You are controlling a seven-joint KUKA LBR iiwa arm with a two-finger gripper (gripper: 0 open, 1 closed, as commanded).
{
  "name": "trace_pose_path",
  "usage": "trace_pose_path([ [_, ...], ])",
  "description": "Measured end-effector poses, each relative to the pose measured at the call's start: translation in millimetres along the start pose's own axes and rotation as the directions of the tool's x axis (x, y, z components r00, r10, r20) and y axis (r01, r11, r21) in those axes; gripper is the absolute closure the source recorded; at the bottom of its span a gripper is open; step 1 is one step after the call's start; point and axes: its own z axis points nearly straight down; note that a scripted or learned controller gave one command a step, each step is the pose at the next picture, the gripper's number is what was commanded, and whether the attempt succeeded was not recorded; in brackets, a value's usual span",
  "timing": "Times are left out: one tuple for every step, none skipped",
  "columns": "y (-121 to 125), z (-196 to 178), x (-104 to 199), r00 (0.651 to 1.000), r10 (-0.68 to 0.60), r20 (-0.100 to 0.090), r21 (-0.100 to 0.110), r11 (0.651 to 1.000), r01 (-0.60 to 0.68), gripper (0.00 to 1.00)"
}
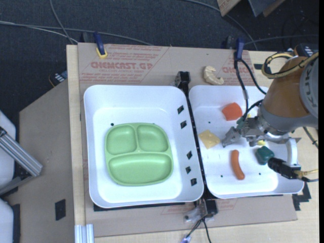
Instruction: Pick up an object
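Left bin: shallow white plastic bin (96, 151), rounded corners, set on the cardboard-covered bench (76, 135).
Left bin contents: one pale green plastic divided plate (138, 154), three compartments, two small ones toward the far side and one wide one toward the near side; it lies flat, near the bin's centre.
Divider: black clips (188, 156) run down the seam where the two bins meet.
Outside the bins: a cream-coloured curved object (213, 75) rests on the cardboard just beyond the right bin's far edge.
Right bin: shallow white plastic bin (253, 186), touching the left bin along the seam.
Yellow item: pale yellow wedge-shaped block (208, 139), at the bin's left side, near the seam.
Orange-red item: orange-red rounded block (232, 111), toward the far side of the bin.
Sausage item: orange-red sausage-shaped toy (237, 165), long axis running far-to-near with a slight tilt, lower end pointing toward the near rim; it lies free on the bin floor.
Green item: dark green small block (264, 155), right of the sausage, close beside the gripper body.
Gripper: grey two-finger gripper (234, 138), low over the bin between the yellow wedge and the sausage; fingers apart, nothing between them.
Arm: grey arm with orange band (286, 92), entering from the right.
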Motion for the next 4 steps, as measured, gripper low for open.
trace_pose_path([
  [0, 31, 1, 1.000, 0.000, 0.001, -0.002, 1.000, 0.000, 0.00],
  [1, 18, 1, 1.000, 0.001, 0.001, -0.006, 1.000, -0.001, 1.00],
  [2, -46, -1, 1.000, -0.001, 0.005, -0.014, 1.000, 0.001, 1.00],
  [9, -109, -4, 1.000, -0.002, 0.005, -0.016, 1.000, 0.002, 1.00],
])
